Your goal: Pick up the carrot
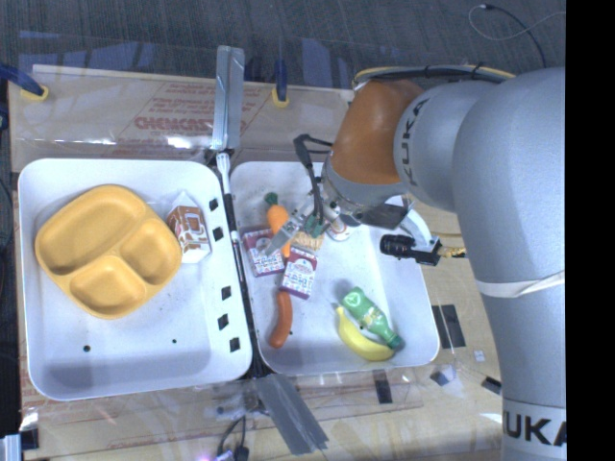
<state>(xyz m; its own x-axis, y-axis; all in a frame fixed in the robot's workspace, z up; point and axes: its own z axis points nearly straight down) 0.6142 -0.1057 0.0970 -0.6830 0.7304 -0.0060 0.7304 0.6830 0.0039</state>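
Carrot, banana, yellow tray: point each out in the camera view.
carrot (pixel 277 218), camera view, on its orange body near the green top.
banana (pixel 358 341), camera view, on the middle of its curve.
yellow tray (pixel 106 248), camera view, on the ridge between compartments.

1. A robotics lab test bench, seen from a fixed camera above.
2. A large grey KUKA arm reaches in over the bench.
3. Two shallow white bins sit side by side, holding toy food and a yellow divided plate.
4. Loose cable trails over grey carpet.
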